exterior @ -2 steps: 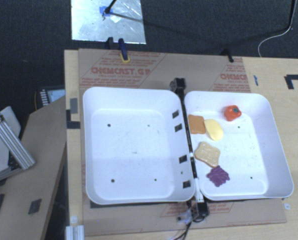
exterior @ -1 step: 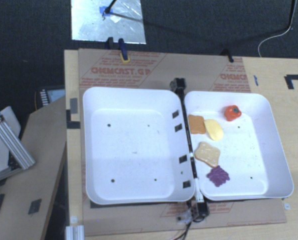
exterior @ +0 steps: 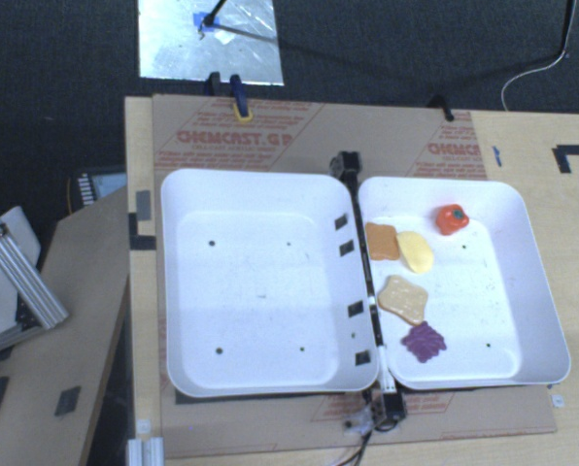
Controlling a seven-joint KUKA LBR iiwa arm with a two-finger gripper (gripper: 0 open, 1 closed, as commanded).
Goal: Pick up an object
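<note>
At the far left of the frame, a ribbed silver aluminium rail (exterior: 17, 270) slants across a tan wooden side surface (exterior: 81, 289). Up and to the right, in the upper left of the frame, a crinkled square silver foil sheet (exterior: 210, 25) lies on the dark floor, and just below it a small blue and yellow clamp (exterior: 239, 97) grips the far edge of the brown protective sheet with red lettering (exterior: 270, 132) that covers the bench.

On that sheet sits the shallow white plastic left bin (exterior: 260, 289), with a few small dark dots on its floor. A row of small black clips (exterior: 348, 249) runs down the seam where it meets the shallow white plastic right bin (exterior: 493, 299).

All the pickable things lie in the right bin, mostly close to its left wall. Nearest the seam is a flat orange-brown square toy piece (exterior: 383, 242), touching a pale yellow rounded toy piece (exterior: 416, 252) on its right. Below them, a tan toy bread slice (exterior: 404, 299) lies flat, and lower still a purple toy grape cluster (exterior: 424, 341) (near the slice, though whether they touch I cannot tell). Further right, toward the bin's upper part, a small red toy tomato with a green top (exterior: 452, 218) lies apart from the others.

A thin white cable (exterior: 537, 66) curls across the dark floor in the upper right of the frame.
</note>
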